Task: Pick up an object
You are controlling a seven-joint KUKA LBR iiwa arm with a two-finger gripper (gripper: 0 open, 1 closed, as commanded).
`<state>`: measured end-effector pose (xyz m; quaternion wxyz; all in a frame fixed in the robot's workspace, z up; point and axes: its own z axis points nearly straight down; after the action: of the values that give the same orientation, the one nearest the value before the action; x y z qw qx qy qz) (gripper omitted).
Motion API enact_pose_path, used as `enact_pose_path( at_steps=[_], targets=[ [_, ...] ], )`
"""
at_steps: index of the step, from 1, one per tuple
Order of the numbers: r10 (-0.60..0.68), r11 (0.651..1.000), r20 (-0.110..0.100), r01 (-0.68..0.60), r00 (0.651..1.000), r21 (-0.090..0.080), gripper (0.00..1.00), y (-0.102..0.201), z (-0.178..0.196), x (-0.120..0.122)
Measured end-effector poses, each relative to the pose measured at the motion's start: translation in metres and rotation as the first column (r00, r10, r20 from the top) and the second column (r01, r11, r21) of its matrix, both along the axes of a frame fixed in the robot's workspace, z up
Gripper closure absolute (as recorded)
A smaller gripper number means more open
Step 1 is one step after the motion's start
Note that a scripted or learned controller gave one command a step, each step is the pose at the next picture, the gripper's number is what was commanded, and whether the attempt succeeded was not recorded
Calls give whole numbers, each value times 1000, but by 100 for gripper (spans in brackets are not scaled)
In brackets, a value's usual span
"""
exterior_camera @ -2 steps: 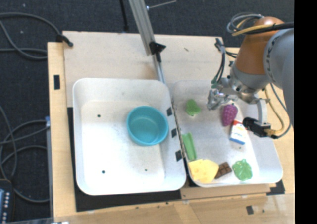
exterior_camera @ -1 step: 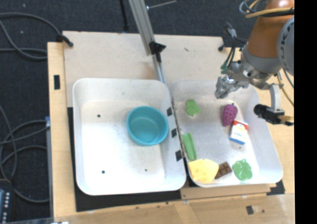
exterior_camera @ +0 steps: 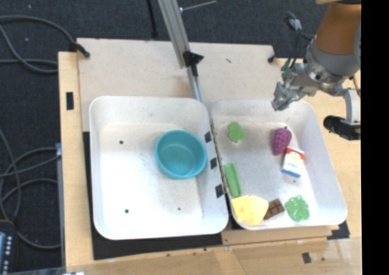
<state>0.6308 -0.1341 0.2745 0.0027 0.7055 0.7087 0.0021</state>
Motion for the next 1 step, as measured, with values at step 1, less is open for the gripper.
enact_pose_path(
  at_steps=[1],
  targets=[
    [2, 1000, -6, -2, 1000, 1, 100, 45, 1, -17]
  ],
)
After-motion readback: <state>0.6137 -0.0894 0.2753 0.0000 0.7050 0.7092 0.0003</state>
